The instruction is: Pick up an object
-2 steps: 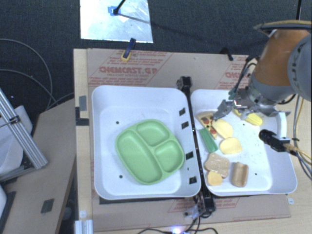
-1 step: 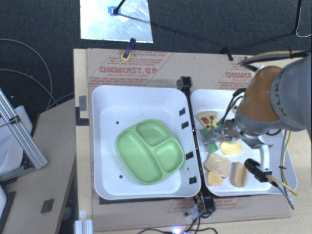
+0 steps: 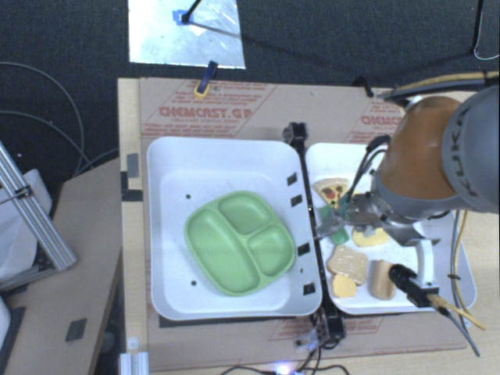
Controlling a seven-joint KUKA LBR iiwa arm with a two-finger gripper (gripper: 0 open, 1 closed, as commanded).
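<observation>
Your arm reaches in from three o'clock, wrist bent down over the right bin. The hand sits low among the toy foods near the bin's nine o'clock wall; its grip I can't make out.

The right bin holds a cluster of toy food pieces: a pizza slice with dark toppings lies flat near the bin's far left corner, and a yellow piece lies partly under the arm near the middle. Toward the near edge, a tan slice of bread lies flat, with a small yellow wedge touching its near side and a tan cylinder-like piece just beside it on the right.
</observation>
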